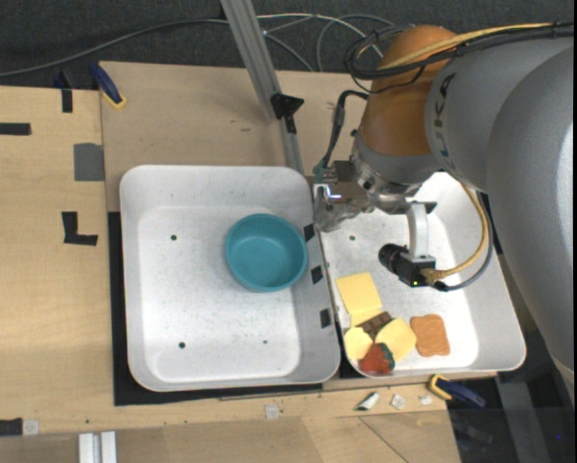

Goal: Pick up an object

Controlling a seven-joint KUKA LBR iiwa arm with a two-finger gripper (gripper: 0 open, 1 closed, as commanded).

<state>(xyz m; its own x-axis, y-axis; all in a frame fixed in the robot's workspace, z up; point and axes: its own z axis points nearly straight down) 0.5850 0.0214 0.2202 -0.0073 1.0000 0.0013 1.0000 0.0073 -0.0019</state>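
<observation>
Arm over the right bin (481,355), objects at lower centre-right.
The hand (329,204) sits at the bin's upper left; its state cannot be told. A teal bowl (265,251) lies in the left bin (153,287); a yellow block (359,295), orange piece (429,335) and red piece (375,360) cluster below.

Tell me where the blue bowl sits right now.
The blue bowl sits in the left bin, toward that bin's upper right, near the wall shared with the right bin, apart from the yellow block.

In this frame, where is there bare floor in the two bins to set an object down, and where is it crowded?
The left white bin is bare to the left of and below the teal round bowl. The right white bin is crowded at its near end: yellow foam block, orange sponge piece, red toy. The arm covers its far end.
</observation>
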